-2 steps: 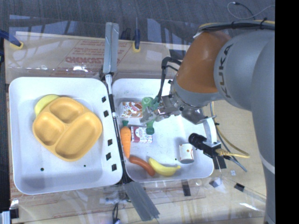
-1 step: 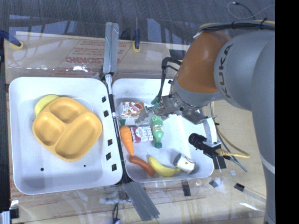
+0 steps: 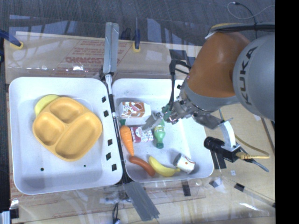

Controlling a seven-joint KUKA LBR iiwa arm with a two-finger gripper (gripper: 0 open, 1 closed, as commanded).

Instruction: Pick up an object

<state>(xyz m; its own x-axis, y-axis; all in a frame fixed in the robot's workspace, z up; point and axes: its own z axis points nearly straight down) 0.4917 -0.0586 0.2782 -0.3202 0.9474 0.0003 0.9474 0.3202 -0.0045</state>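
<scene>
Bins: left bin [image 3: 23, 171] holds a yellow divided plate [image 3: 67, 127]. Right bin [image 3: 196, 85], frame centre, holds carton [image 3: 133, 110], carrot [image 3: 126, 140] lengthwise top-to-bottom, banana [image 3: 162, 167], sausage [image 3: 141, 165], green bottle [image 3: 159, 136] upright. Gripper [image 3: 161, 118] sits above bottle; jaw state cannot be determined.

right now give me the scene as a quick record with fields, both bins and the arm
left bin: yellow three-compartment plate lying over a pale yellow item
right bin: snack box, carrot, small packet, green bottle, sausage, banana, small white cup on its side
arm: reaches in from the right, over the right bin
gripper: low above the green bottle and small packet
task state: nothing seen lifted
</scene>
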